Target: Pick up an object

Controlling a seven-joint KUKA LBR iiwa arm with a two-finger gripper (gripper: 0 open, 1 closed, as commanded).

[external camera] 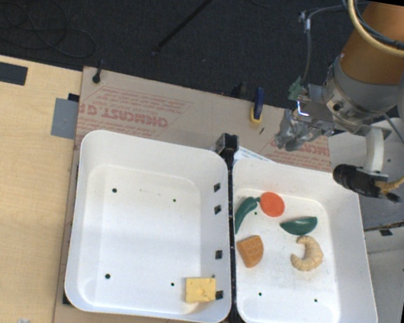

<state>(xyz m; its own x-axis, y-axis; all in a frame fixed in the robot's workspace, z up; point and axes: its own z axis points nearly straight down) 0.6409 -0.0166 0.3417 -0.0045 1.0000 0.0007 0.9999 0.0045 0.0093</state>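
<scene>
Arm: the gripper (293,134) hangs up high, past the far edge of the right bin (359,301), over the brown cardboard sheet (156,114). I think it waits there so it does not block the look down at the things.

Pincer: too small and dark to read, so I cannot tell how it is set. Nothing shows in it.

Right bin: five small things lie close together in the far half. There is an orange-red round piece (272,204), a dark green curved pepper (245,212) right beside it, a dark green leaf shape (298,225), a tan croissant (308,254) and a brown bread-like chunk (250,250).

Left bin (85,252): one yellow block (200,290) sits in the near corner, tight by the middle wall (a hard spot to reach, I think).

Why they lie so: they look dropped in loose, each flat on the floor, none on top of another.

Thing to pick: any one will do. The orange-red round piece is the closest to the pincer, nearer to us and lower in the view, with the bin's far rim between them.

What the move needs: a reach toward us, then straight down.
</scene>
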